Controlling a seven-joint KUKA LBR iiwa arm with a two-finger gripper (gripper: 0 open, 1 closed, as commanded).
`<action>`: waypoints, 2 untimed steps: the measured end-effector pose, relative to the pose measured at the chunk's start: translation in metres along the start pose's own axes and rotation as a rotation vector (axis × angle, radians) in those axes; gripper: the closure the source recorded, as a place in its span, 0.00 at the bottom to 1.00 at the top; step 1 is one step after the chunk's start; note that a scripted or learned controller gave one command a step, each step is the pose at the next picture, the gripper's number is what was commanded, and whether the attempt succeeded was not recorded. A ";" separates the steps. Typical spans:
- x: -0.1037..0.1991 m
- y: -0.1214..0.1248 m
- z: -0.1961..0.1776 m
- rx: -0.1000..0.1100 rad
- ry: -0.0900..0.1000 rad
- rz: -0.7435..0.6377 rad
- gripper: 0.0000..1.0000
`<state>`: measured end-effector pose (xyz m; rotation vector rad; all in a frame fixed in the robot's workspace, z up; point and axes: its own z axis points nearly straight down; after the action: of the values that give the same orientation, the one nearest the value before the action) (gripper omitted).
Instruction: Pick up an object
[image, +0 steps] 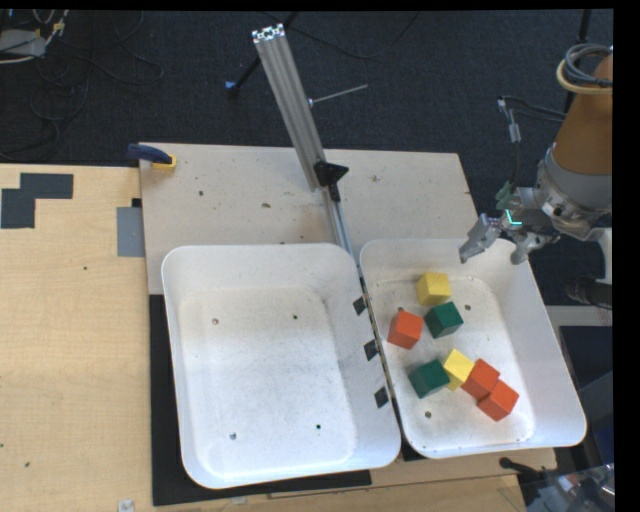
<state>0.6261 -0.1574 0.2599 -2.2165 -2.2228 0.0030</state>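
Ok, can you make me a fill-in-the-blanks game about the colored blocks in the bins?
1. All the blocks lie in the ____ bin.
2. Counting every block, there are ____.
3. The block farthest from the camera, nearest the gripper, is ____.
4. The two touching blocks at the near right are both ____.

Missing words: right; seven; yellow; orange

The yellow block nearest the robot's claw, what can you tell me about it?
The yellow block is a small cube with a matt, painted look; its material is not clear. It sits flat on the floor of the right bin, toward the far end, turned slightly askew to the walls. It is whole and rests by itself: a green block lies just in front of it, close but seemingly not touching. The gripper hangs beyond it, over the bin's far rim.
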 end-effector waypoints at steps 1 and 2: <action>-0.001 -0.010 0.050 0.006 0.001 0.003 0.00; -0.010 -0.016 0.104 0.006 0.001 0.004 0.00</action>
<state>0.6099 -0.1670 0.1565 -2.2177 -2.2144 0.0083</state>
